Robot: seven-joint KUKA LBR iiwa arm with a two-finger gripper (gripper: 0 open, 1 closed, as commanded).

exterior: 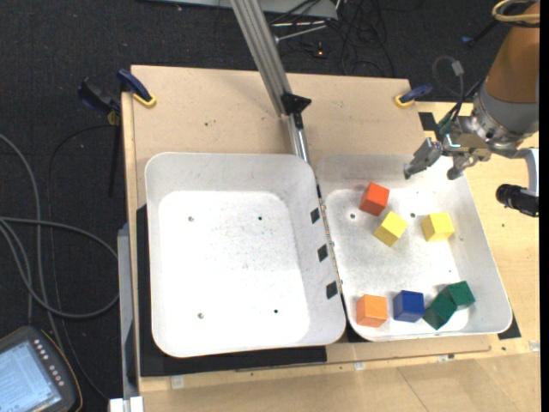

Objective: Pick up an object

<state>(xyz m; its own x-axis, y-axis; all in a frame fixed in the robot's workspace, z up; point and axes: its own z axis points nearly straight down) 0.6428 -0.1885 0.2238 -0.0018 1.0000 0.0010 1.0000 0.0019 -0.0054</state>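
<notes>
Right bin [480, 230], near edge: orange cube [371, 309], blue cube [409, 305], two dark green cubes [449, 303] touching. Middle: two yellow cubes [390, 228] apart; a red-orange cube [374, 199] further back. All appear small, rigid, light, smooth-faced; best taken across two opposite flat sides, the isolated ones easiest. Far right: gripper [437, 163], fingers spread, grasping nothing, above the bin's far edge. Left bin [163, 230] alongside.

Below our gripper [439, 163] the right bin's [480, 230] upper floor lies open. Further down, an orange cube [374, 198] and two yellow cubes [390, 228] [437, 226] stand apart, leaving lanes between. Beyond them, four blocks [412, 305] crowd the near rim.
</notes>
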